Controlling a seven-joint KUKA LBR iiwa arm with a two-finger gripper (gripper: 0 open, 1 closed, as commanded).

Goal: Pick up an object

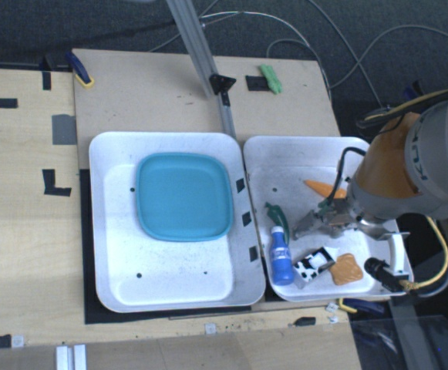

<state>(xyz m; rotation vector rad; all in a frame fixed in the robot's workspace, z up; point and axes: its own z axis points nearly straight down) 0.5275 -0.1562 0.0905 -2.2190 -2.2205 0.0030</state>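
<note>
— Gripper (310, 220) low in the right bin (301, 149), beside the blue bottle (280, 258). Holding anything?
— Can't tell. Bottle, black-and-white toy (314, 265) crowd together; it could nudge them, grab nothing.

Two bins sit side by side on the surface (23, 206). The left bin (112, 284) holds a plate (183, 196) in its upper half. The right bin (285, 153) holds a bottle (280, 257) at its lower left, a patterned block (314, 265) just right of the bottle, a flat piece (348, 269) further right, and a cone-shaped piece (317, 186) above them. The gripper (308, 222) is in the right bin's centre, reaching in from frame right.
</note>
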